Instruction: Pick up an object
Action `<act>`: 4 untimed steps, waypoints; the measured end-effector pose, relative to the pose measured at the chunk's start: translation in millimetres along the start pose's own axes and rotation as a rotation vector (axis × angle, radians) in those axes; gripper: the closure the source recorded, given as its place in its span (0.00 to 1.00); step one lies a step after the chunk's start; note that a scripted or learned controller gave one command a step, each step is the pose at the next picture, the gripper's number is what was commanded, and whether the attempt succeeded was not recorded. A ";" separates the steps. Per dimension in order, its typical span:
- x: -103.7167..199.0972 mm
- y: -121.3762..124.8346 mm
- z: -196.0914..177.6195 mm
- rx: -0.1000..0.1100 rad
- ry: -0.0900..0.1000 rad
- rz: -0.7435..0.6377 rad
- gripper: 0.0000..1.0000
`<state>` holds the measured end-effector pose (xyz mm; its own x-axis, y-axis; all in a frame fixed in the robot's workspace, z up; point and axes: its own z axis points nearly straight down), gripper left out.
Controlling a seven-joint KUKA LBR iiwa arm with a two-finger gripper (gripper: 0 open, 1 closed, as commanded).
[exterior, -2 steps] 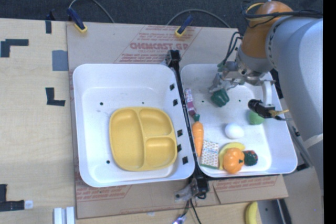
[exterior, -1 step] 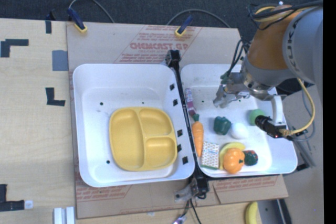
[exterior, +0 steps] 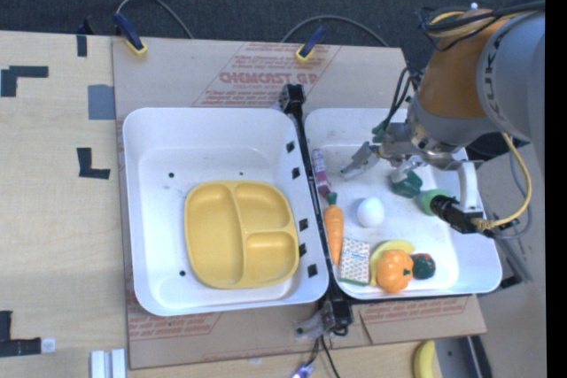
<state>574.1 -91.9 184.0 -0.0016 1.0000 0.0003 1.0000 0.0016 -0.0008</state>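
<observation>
Objects for picking lie in the right bin (exterior: 478, 279): a carrot (exterior: 334, 231) along its left wall, a white ball (exterior: 370, 211) near the middle, a small patterned packet (exterior: 355, 261) below the carrot, an orange fruit (exterior: 394, 271) resting against a yellow banana-like piece (exterior: 391, 250), and a small dark red-and-green item (exterior: 423, 266) just beside the orange. A thin pink-and-white tube (exterior: 320, 173) lies by the divider. The left bin (exterior: 142, 190) holds a yellow divided tray (exterior: 240, 234). The claw (exterior: 387, 157) hangs over the upper part of the right bin, its grey fingers (exterior: 361, 159) spread apart with nothing between them. A green piece (exterior: 407, 184) sits just below it, near the ball.
</observation>
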 end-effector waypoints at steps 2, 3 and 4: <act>-105.2 25.2 97.0 -0.003 -0.002 0.001 0.00; -105.8 26.3 86.3 -0.008 -0.005 0.000 1.00; -37.7 60.9 93.6 -0.015 -0.002 -0.001 1.00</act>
